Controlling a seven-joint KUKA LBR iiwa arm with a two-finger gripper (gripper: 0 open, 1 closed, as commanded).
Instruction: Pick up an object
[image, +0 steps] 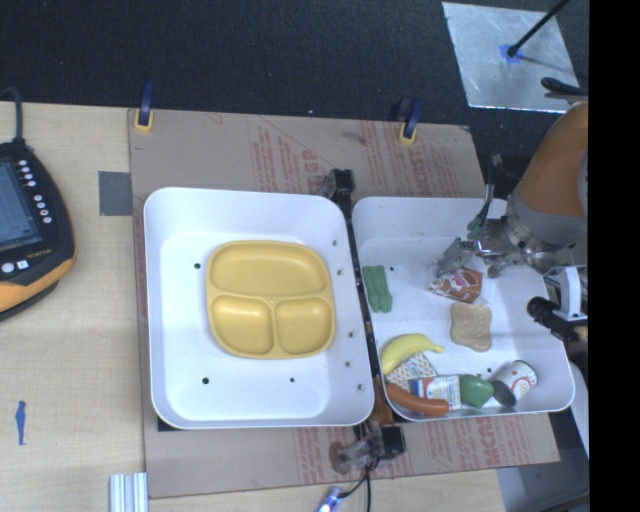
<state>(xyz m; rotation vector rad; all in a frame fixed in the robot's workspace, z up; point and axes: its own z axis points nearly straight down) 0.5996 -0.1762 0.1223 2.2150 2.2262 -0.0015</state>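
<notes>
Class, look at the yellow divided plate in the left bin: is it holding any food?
Empty. All three sections of the yellow plate show bare yellow surface; the toy food lies in the right bin.

Arm (548, 190) is reaching in from right of frame; gripper (458, 262) is hanging low over right bin (400, 222), just above a red-and-white packet (458, 286). Yellow divided plate (269, 298) is sitting in left bin (175, 300).

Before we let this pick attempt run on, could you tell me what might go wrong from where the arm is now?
1. The gripper sits at the edge of the small red-and-white packet; a flat, off-centre target may slip out.
2. The toast slice lies just below and could get nudged.
3. The banana, hot dog and bottle crowd the right bin's lower corner, so a later pick there may catch several items.
</notes>
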